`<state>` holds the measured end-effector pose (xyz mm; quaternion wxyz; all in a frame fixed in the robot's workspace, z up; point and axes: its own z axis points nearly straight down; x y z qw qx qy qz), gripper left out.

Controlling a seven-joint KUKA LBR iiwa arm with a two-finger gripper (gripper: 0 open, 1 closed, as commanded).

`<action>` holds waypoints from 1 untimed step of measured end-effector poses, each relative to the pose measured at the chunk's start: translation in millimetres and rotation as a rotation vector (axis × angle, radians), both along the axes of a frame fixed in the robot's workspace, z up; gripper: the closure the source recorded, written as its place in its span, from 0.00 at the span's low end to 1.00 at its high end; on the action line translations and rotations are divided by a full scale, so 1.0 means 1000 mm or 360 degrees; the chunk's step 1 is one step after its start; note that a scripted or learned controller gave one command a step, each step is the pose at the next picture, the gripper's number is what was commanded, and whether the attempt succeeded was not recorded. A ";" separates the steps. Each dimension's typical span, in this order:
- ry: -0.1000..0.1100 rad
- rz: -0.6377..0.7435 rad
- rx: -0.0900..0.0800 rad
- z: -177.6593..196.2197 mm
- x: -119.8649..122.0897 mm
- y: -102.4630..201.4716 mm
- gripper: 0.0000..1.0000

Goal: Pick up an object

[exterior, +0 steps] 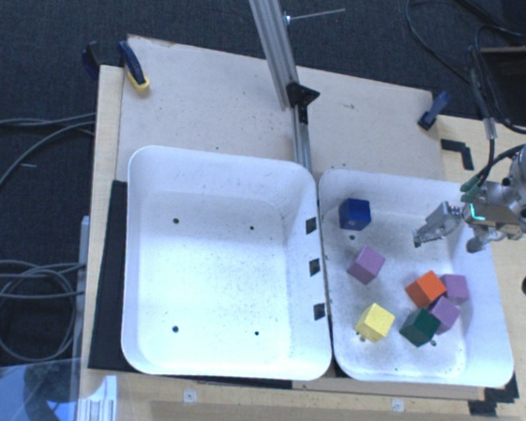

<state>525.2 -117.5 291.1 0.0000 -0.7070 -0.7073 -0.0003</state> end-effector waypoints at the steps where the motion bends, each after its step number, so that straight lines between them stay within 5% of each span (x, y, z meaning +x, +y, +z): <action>1: 0.0011 -0.0002 0.0002 -0.058 -0.005 -0.007 0.00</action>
